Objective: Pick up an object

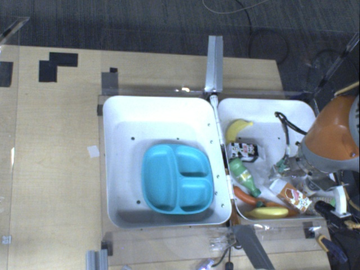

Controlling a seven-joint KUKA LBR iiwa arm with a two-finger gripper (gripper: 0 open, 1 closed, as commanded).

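Note:
The right bin [264,107] holds several small objects. A yellow banana [238,128] lies near its back left. A black-and-white carton [243,149] sits just in front of it. A green bottle [243,176] lies tilted by the left wall, with an orange carrot [244,195] and a second yellow banana [269,211] along the front wall. An orange-and-white packet [293,198] lies at the front right. My gripper [283,166] hangs low over the bin's right half, right of the green bottle and just behind the packet. The orange wrist band [334,134] hides the bin's right side.
The left bin [121,122] holds a blue divided plate [177,178] in its front half. A metal post [214,63] stands behind the wall between the bins. A black cable [287,125] loops from the wrist over the right bin.

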